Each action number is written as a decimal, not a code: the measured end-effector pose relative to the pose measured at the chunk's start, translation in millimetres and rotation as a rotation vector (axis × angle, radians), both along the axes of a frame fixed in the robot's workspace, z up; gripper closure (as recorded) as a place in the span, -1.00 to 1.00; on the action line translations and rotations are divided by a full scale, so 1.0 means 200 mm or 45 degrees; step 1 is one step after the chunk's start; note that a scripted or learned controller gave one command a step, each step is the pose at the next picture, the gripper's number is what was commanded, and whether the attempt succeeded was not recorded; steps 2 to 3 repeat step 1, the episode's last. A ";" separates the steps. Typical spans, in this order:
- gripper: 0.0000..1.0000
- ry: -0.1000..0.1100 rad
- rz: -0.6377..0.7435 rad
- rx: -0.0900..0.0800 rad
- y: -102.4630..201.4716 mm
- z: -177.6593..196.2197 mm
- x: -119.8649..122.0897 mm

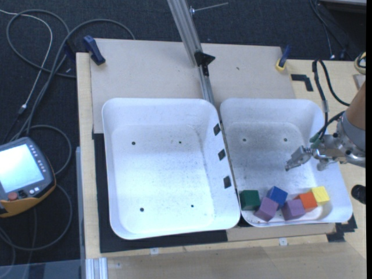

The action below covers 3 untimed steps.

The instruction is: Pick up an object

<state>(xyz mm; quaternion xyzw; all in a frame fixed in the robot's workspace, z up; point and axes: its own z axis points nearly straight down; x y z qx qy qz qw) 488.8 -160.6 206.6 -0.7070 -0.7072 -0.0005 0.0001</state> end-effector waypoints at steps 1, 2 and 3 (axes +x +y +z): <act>-1.00 0.005 0.005 0.001 0.10 -0.47 0.32; -1.00 0.005 0.005 0.001 0.10 -0.47 0.32; -1.00 0.005 0.005 0.001 0.10 -0.47 0.32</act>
